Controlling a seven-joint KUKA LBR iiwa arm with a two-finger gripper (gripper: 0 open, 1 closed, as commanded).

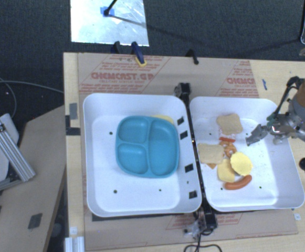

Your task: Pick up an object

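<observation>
Two white bins are seen side by side on the bench. In the left bin (102, 193) a blue divided plate (147, 146) is placed. In the right bin (283, 193) toy food is gathered near the middle: a bread slice (229, 123), a second slice (211, 153), a yellow round piece (241, 163) and a sausage (238, 182). The gripper (258, 134) is seen over the right bin, just beside the upper bread slice; nothing is seen held in it, and how far it is opened cannot be told

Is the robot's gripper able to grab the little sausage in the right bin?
Probably yes. The sausage lies in the open at the near edge of the food pile, nothing on top of it, and the gripper hangs just above that bin.
</observation>
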